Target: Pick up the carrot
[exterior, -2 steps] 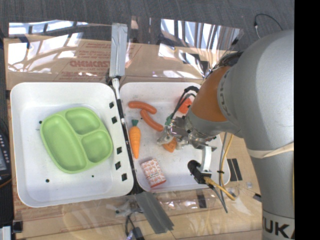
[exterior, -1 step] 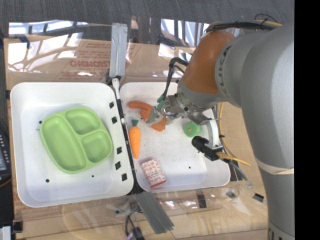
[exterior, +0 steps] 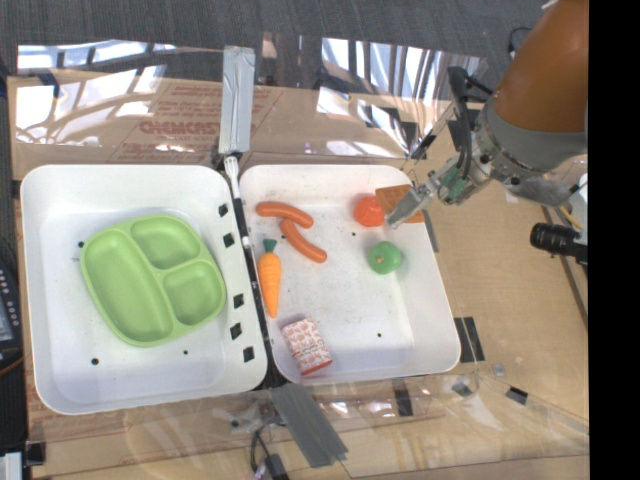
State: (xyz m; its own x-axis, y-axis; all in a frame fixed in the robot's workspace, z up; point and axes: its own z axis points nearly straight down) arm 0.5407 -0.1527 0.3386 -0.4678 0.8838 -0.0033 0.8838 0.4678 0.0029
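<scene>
The carrot (exterior: 270, 279), orange with a green top, lies upright along the left side of the right bin (exterior: 420, 318), close to the divider. My gripper (exterior: 408, 208) hangs over the bin's upper right corner, just right of a red tomato (exterior: 367, 211), far from the carrot. Nothing shows between its fingers.
Two orange sausages (exterior: 292, 230) lie above the carrot. A green apple-like fruit (exterior: 384, 258) sits below the gripper. A small red-and-white packet (exterior: 306, 345) rests near the bin's front edge. The left bin (exterior: 50, 348) holds a green divided plate (exterior: 152, 278).
</scene>
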